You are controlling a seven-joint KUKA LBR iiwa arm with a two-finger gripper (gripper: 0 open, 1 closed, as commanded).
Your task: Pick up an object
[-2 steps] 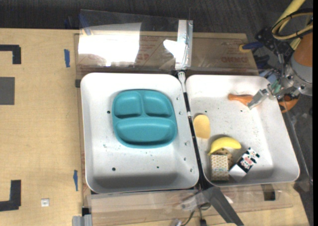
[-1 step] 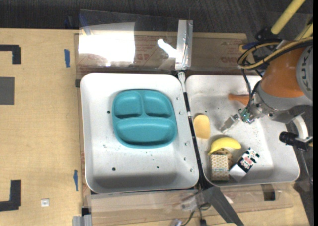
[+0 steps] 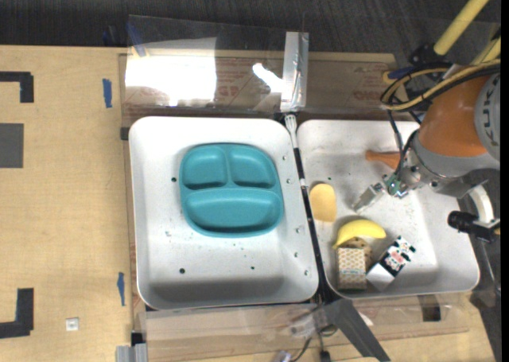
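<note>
The gripper hovers just right of the pale yellow foam-like oval, fingers apart, holding nothing; that oval looks light, soft, best pinched across its width.

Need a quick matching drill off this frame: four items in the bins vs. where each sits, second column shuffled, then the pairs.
Things:
1. teal divided plate
2. banana
3. black-and-white box
4. yellow sponge

Places:
A. right bin, by the divider between bins
B. middle of left bin
C. right bin's front, right of the brown patterned box
D. just above that brown box

Pairs: 1-B, 2-D, 3-C, 4-A
</note>
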